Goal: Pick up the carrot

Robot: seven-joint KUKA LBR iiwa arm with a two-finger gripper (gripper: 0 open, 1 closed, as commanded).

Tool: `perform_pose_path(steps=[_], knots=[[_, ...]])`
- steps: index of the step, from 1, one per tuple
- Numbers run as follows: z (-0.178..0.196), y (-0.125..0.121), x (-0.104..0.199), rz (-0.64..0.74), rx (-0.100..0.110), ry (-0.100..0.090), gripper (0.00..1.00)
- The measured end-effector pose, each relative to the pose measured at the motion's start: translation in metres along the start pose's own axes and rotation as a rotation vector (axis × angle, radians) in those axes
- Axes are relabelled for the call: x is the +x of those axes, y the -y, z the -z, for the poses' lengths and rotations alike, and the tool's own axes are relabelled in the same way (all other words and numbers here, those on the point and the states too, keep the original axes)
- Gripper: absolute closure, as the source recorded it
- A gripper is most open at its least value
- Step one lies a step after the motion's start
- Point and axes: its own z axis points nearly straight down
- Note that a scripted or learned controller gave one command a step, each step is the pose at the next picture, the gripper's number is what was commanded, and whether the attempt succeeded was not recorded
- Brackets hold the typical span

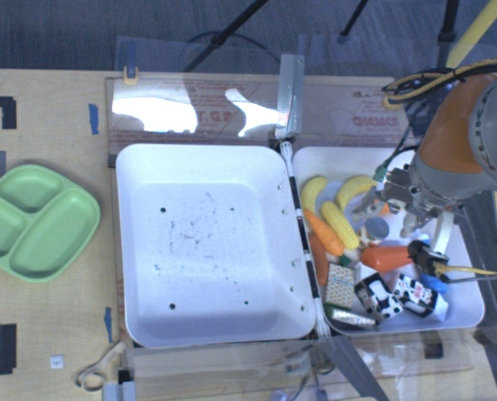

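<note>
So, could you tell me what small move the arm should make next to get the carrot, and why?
Probably shift the gripper left and down toward the carrot. It hangs over the right bin, while the carrot lies along the bin's left wall, beside the corn.

— What sort of place is this?
— A robotics lab: a plywood bench (48, 107) marked with blue tape (93, 118), two white bins (206, 241), tripod legs (248, 15) on grey carpet, and a cabled arm (461, 140) over toy food.
</note>
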Motion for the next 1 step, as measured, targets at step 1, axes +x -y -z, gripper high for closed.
perform_pose_path(steps=[1], knots=[[0.0019, -0.0587, -0.0284, -0.191, -0.003, 0.002, 0.0]])
